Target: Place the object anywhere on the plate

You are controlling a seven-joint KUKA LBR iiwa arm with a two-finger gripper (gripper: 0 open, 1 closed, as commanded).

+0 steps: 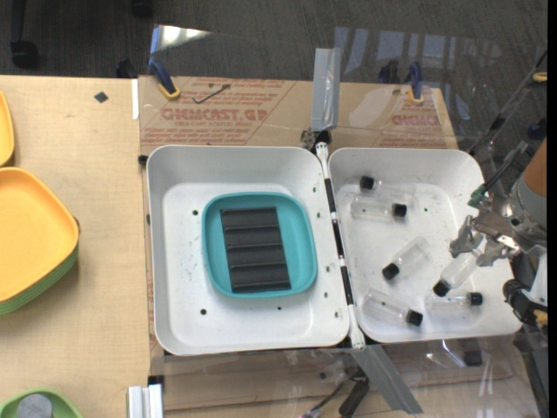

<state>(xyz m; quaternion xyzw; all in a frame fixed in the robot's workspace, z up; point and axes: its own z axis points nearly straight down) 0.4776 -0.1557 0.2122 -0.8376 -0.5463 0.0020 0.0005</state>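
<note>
Vial (pixel 456 273) with a black cap sits slanted right under the jaws (pixel 477 244) in the right bin (pixel 400 159), looks pinched between them. More capped vials lie left of the jaws, and the teal plate (pixel 300 233) is way off left in the other bin (pixel 174 233).

Lighting: bright, even, overhead; soft shadows inside white bins (pixel 165 259). Glare on clear sheet (pixel 178 35). Focus sharp throughout.
</note>
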